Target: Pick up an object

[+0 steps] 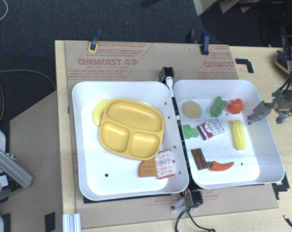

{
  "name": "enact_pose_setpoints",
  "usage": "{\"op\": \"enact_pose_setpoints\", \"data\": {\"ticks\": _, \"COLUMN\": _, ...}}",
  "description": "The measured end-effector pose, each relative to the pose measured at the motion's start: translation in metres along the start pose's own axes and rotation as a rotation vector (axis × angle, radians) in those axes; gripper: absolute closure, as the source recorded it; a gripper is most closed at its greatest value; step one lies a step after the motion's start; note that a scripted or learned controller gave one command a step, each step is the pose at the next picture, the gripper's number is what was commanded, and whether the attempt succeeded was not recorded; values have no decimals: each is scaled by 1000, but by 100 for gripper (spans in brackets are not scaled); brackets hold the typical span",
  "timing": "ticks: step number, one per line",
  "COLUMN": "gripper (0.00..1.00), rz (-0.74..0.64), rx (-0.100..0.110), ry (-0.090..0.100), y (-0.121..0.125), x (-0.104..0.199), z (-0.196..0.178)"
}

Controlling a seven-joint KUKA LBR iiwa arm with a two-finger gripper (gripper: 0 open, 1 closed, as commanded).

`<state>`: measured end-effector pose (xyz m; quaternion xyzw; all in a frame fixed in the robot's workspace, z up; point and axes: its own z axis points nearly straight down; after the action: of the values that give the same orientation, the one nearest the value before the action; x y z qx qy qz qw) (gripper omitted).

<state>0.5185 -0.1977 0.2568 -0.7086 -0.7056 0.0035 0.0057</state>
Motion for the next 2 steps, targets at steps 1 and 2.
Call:
{"op": "enact_pose_setpoints", "data": {"ticks": 1, "gripper": 0, "rz": -4, "rx": -13, "ry": -3, "y": 2, "x": 1, "z": -7}}
{"op": "enact_pose_setpoints", "data": {"ticks": 2, "gripper": 0, "rz": -4, "rx": -9, "ry": -1, "y": 4, "x": 11, "z": 43}}
